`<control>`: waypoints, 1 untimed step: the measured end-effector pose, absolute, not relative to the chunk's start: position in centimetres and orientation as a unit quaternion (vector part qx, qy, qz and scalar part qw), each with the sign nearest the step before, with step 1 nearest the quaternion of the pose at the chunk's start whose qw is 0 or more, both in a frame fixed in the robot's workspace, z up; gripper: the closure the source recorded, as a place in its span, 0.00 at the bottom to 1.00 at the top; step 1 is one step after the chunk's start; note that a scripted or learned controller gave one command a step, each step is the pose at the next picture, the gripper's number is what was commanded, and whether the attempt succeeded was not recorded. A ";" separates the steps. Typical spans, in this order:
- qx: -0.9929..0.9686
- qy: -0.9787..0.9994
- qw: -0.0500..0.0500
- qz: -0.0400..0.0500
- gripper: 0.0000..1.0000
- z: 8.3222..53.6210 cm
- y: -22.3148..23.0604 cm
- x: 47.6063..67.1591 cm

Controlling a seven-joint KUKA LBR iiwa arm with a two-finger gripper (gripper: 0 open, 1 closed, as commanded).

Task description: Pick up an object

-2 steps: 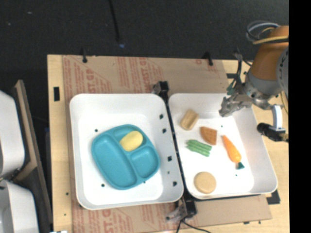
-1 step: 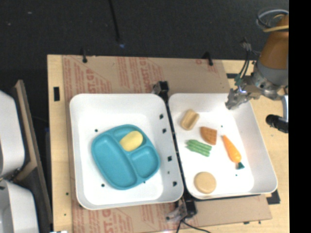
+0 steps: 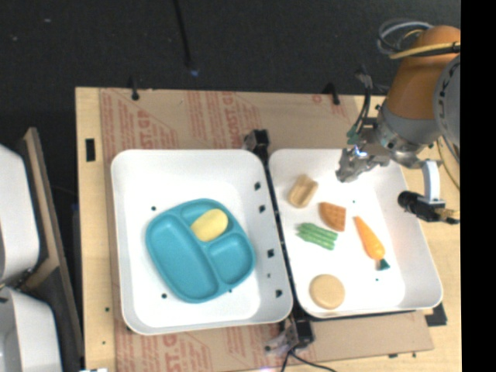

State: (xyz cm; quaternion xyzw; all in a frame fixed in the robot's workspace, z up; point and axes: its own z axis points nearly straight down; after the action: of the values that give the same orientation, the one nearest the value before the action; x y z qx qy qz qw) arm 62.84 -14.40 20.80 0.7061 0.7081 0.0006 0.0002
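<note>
Risk: my pincer [image 3: 350, 169], state I cannot tell, hangs at 1 o'clock of the tan bread-shaped piece [image 3: 302, 191]; descending here may miss it.

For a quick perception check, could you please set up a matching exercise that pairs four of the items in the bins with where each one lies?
Things:
1. yellow piece
2. carrot
3. round tan piece
4. green beans

Places:
A. near the front edge of the right bin
B. on the blue tray in the left bin
C. middle of the right bin, just below the orange wedge
D. right part of the right bin, lying at a slant with its green tip toward the front

Pairs: 1-B, 2-D, 3-A, 4-C
</note>
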 end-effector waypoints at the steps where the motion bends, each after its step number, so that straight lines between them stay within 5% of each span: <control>1: 0.706 0.708 0.000 0.001 1.00 20.7 -9.3 62.9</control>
State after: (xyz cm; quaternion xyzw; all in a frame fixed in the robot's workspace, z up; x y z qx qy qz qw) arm 62.85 -9.31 20.74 0.7058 0.7084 0.0006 0.0001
